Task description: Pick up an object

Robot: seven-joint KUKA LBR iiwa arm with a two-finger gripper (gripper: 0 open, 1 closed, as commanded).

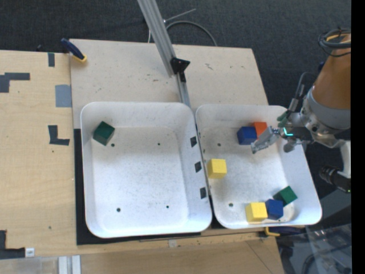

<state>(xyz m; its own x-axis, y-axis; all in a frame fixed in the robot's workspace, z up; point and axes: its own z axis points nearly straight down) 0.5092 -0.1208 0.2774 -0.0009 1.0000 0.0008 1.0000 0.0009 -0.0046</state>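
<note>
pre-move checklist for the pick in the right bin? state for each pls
1. Pincer over the right bin: ok.
2. Target in reach: blue cube and orange cube sit right beside the pincer: ok.
3. Target isolated: the two cubes touch each other: not ok.
4. Pincer open or shut: cannot tell.
5. Anything held already: cannot tell.
6. Yellow cube apart from the pincer: ok.

One fixed camera — overhead, slanted onto both bins (197, 119).
</note>
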